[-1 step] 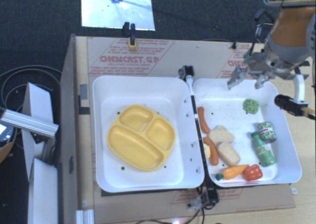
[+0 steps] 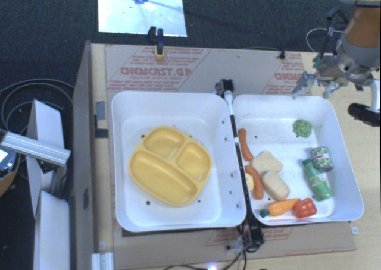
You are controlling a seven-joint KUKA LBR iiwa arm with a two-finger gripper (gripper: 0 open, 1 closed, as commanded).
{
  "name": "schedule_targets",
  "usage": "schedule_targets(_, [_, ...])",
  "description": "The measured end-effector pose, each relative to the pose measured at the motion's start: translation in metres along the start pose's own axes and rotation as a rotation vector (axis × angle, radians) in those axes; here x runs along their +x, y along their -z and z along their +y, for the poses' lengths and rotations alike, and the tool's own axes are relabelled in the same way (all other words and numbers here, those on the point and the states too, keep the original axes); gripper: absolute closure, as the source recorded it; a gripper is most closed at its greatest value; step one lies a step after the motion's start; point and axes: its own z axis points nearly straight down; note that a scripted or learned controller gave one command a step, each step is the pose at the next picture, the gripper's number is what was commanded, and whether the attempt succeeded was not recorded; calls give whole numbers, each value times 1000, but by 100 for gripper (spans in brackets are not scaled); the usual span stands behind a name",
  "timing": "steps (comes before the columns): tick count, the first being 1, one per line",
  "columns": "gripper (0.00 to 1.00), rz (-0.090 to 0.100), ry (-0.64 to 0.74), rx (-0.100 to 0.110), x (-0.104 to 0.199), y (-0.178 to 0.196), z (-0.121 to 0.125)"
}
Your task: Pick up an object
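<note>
The right bin holds several toy foods: a green broccoli piece, a green can, a green bottle, a red pepper, a carrot, two sausages, and two bread pieces. My gripper hangs above the bin's far rim at the upper right, fingers spread open with nothing between them. It stands well above and behind the broccoli.
The left bin holds a yellow divided plate. A black clamp sits at the divider between the bins. Cardboard lies under both bins. Cables and white boxes sit at the far left.
</note>
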Motion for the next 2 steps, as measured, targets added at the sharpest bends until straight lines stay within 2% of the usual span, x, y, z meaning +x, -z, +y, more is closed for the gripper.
schedule_targets(1, [0, 0, 0, 1, -33, -74, -30])
schedule_targets(2, [0, 1, 3, 1, -32, -134, -17])
